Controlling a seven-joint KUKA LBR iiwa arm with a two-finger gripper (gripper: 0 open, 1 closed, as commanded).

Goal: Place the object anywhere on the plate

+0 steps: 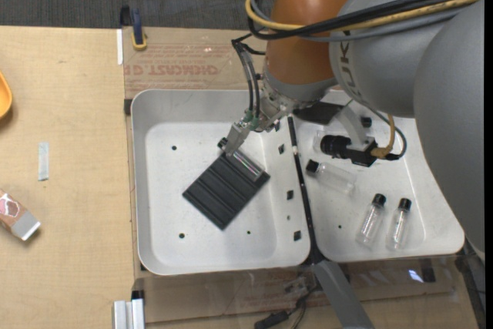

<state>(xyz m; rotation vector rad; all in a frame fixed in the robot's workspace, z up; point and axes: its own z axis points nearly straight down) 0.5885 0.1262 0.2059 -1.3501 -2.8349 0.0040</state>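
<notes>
Half done, seemingly: end effector at upper corner of black plate; grip unreadable, placement unconfirmed

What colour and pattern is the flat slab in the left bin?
The slab is black with parallel ridges across its face, clearest in the camera view.

The gripper hangs low in the left bin at the upper corner of a black ribbed plate, which lies flat and turned at a slant near the bin's middle; contact between them cannot be made out. In the right bin two clear black-capped vials lie side by side, with a third clear vial apart from them. On the desk to the left lie a pale strip and a small block.
</notes>
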